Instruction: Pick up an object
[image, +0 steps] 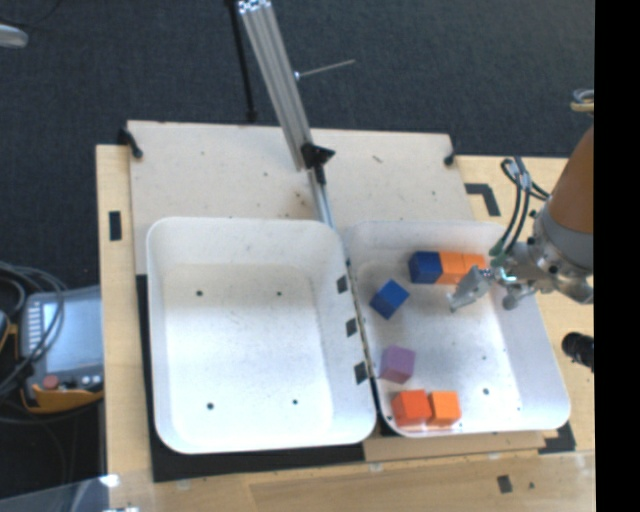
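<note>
Resting in right bin (540, 385), matte cubes (390, 298)

Robotics lab, bench (120, 300) with two white bins (250, 330), teach pendant (60, 345) (cabled)

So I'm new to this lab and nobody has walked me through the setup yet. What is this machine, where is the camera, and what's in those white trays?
This is one picture, from a fixed camera above the bench looking down at a slant. The machine is a robot arm reaching in from the right: grey, with an orange band above its wrist and a two-finger gripper at its end. Two shallow white bins sit side by side. The left bin has only bare floor showing. The right bin holds small blocks: two blue cubes, an orange block beside the farther blue one, a purple cube, and two orange blocks at the near edge. The gripper hangs over the right bin near the upper orange block, with nothing visibly between its fingers.
</note>
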